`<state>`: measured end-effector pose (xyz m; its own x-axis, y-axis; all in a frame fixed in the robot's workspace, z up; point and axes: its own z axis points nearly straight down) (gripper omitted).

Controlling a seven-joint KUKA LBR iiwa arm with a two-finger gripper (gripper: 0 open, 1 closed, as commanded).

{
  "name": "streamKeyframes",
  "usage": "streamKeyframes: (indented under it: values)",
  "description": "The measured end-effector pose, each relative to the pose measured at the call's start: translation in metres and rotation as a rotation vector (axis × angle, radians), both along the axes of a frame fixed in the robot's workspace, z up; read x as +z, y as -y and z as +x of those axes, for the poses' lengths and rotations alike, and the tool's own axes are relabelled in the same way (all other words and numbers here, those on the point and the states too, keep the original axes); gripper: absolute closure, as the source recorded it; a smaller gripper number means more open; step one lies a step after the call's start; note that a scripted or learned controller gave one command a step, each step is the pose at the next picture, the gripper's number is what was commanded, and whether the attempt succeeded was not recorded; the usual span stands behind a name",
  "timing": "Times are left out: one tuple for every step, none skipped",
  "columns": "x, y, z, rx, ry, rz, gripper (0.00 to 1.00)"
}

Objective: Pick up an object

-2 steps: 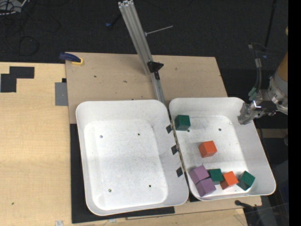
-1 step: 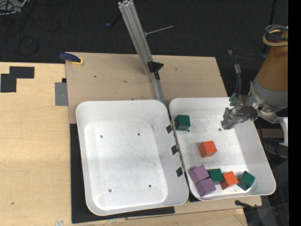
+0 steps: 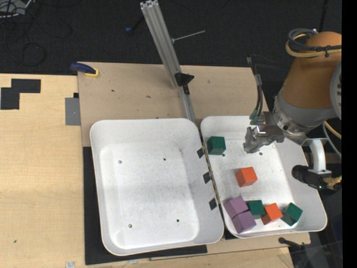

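Note:
My gripper hangs over the upper middle of the right bin, reaching in from the right. A green cube lies to its left near the bin's inner wall. Just below the gripper sits an orange cube. Along the bin's near edge lie two purple cubes, a small green block, another orange cube and a green cube. I see nothing held at the gripper's tip.
The left bin stands beside the right one, with black clips along the shared wall. A slanted aluminium post rises behind the bins. The arm's orange band and a black fitting overhang the right bin's right side.

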<state>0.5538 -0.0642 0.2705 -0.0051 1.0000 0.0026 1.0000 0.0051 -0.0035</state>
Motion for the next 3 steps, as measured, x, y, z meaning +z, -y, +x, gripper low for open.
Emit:
streamKeyframes:
  values:
    - [-0.009, -0.041, 0.001, -0.002, -0.001, 0.0, 1.0]
    - [-0.031, -0.089, -0.003, -0.001, -0.003, -0.001, 1.0]
    - [-0.034, -0.134, 0.003, -0.002, 0.0, -0.001, 1.0]
